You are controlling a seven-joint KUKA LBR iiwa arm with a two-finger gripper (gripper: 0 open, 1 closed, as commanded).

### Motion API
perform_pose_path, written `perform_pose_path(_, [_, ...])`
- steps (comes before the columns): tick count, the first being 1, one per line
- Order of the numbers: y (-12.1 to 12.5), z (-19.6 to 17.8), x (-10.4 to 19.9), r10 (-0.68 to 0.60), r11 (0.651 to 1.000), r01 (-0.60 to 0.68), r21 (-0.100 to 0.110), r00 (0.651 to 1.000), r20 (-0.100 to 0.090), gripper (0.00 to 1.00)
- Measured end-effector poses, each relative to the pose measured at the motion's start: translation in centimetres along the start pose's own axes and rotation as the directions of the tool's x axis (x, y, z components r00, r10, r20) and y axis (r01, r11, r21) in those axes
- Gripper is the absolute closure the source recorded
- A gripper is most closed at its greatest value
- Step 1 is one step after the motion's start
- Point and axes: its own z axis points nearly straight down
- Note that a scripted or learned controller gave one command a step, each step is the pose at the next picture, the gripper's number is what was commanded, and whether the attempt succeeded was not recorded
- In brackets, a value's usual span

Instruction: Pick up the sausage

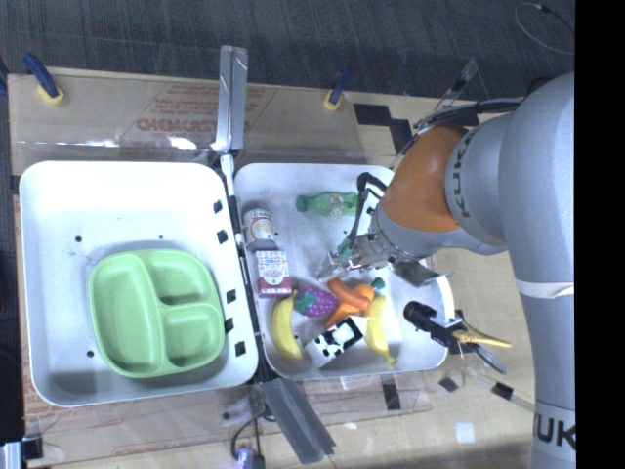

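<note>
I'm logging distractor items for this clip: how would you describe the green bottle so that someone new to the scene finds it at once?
Start at the right-hand white bin, the one holding the pile of toy food. Look along its far side, just left of the arm's orange band, where the green bottle lies on its side. It is pale, see-through green and lies apart from the bananas, the carrot and the grapes clustered nearer the front.

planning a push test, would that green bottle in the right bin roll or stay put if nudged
The green bottle lies on its side, so it would probably roll if pushed across its length. It looks like small clear plastic, likely light. It lies on bare bin floor with nothing against it, so little would stop it.
</note>
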Motion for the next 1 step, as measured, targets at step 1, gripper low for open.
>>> perform_pose_path(1, [-0.02, -0.02, -0.07, 0.001, 1.0, -0.001, -0.001, 1.0, 0.001, 0.0])
